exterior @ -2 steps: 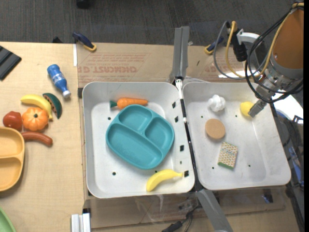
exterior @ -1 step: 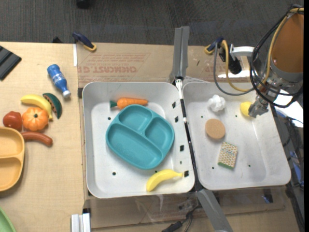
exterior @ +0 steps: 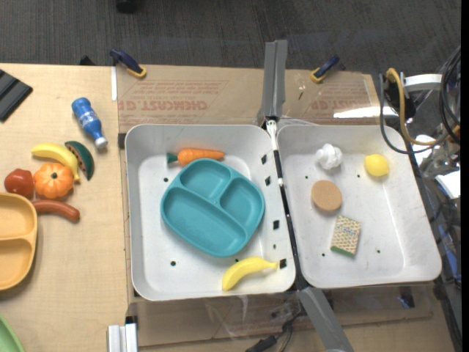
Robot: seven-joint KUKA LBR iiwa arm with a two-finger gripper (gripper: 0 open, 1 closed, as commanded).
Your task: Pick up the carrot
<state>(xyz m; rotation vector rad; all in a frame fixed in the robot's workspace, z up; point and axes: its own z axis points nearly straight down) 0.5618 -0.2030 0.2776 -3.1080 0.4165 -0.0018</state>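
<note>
Gripper spread or pressed together: could not tell. Judged at the approach step, carrot lying ungrasped against the teal divided plate, far across from the arm's side. Called next for reaching over and descending onto it.

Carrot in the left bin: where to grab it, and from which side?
Grip the carrot across its thick orange middle, coming straight down from above. It lies flat and lengthwise along the bin's far wall, green top to the view's left, with the teal plate close against its near side. Closing across its width looks tight on the plate side, so centre the tool carefully.
</note>
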